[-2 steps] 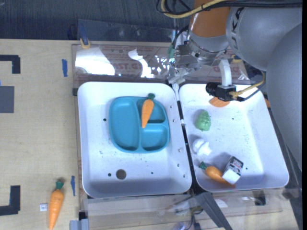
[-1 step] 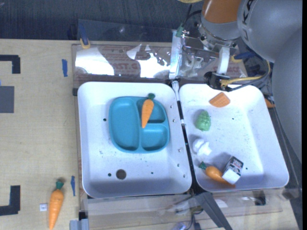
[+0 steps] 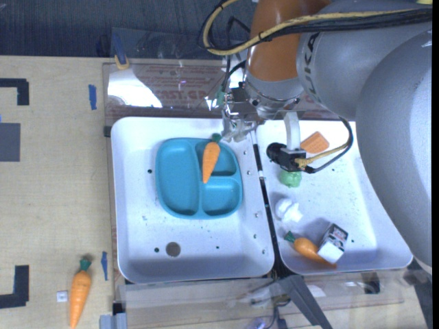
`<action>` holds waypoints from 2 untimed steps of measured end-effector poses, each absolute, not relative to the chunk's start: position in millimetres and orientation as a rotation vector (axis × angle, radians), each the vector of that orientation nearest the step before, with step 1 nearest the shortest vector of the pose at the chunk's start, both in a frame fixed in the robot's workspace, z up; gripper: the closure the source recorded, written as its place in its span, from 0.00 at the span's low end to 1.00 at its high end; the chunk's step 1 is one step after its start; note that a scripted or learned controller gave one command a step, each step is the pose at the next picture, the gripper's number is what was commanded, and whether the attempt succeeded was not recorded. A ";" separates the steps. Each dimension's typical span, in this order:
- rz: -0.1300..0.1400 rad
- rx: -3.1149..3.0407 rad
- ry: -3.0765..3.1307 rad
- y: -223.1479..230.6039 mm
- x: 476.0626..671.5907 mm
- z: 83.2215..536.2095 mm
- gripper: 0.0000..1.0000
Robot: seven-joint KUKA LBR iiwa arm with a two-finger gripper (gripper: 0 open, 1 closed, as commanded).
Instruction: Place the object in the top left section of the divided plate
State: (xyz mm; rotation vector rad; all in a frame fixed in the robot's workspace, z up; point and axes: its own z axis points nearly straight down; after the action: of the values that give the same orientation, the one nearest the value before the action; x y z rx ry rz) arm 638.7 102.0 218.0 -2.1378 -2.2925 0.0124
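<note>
Jaws: the gripper (image 3: 236, 125) hangs just past the far rim of the divided plate (image 3: 180, 180); the arm's shadow and cabling hide whether the jaws stand apart or together, so I cannot tell.
Carrot: the toy carrot (image 3: 209, 162) lies inside the plate, green top near the gripper, tip pointing toward the middle ridge; it seems to rest free, nothing visibly pinching it.
Section: it sits in the plate's far right compartment, tip crossing the divider.
Plate: blue, in the left bin (image 3: 137, 238).
Beyond the plate: a second carrot (image 3: 309, 248) and small toys lie in the right bin (image 3: 370, 204); another carrot (image 3: 80, 292) rests on the bench.
Risk: if the carrot counts as placed here, it may be the wrong section; lying across the ridge, it could also roll.
</note>
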 end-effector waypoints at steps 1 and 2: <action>0.000 -2.091 -2.343 132.5 588.7 286.0 1.00; 0.015 -2.149 -2.282 70.7 566.9 179.3 1.00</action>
State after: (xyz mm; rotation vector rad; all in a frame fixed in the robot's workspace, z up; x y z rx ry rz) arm 566.9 70.7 179.3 -2.1493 -2.2823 0.0153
